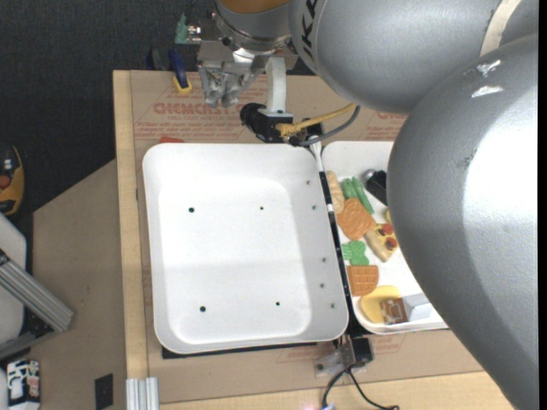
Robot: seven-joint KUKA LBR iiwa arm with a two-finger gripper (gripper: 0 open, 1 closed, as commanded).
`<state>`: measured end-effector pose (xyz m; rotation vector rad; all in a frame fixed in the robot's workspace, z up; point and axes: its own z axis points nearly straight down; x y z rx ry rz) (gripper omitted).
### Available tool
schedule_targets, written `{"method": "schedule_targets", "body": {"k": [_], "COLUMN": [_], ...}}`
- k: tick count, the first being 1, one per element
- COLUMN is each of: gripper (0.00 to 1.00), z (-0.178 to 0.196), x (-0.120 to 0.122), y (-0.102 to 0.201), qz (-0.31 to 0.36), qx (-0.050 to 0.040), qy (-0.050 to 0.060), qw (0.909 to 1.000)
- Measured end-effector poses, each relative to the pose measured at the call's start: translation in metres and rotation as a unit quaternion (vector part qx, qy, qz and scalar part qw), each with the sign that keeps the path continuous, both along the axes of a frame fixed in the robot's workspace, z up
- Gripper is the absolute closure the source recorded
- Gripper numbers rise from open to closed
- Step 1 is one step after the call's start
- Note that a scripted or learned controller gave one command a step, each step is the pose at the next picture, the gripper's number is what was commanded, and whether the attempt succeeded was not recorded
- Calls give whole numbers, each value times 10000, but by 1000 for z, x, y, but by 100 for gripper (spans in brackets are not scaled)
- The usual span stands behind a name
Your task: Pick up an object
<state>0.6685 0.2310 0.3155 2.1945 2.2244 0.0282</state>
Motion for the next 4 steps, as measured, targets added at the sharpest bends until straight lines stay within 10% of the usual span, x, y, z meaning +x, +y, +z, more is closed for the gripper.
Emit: {"method": "schedule_targets", "body": {"k": [4], "gripper": [100], "z": [42], "x": [1], "y": [3], "qz": [26], "qx": [3], "qy": [-57], "qw": [10000]}}
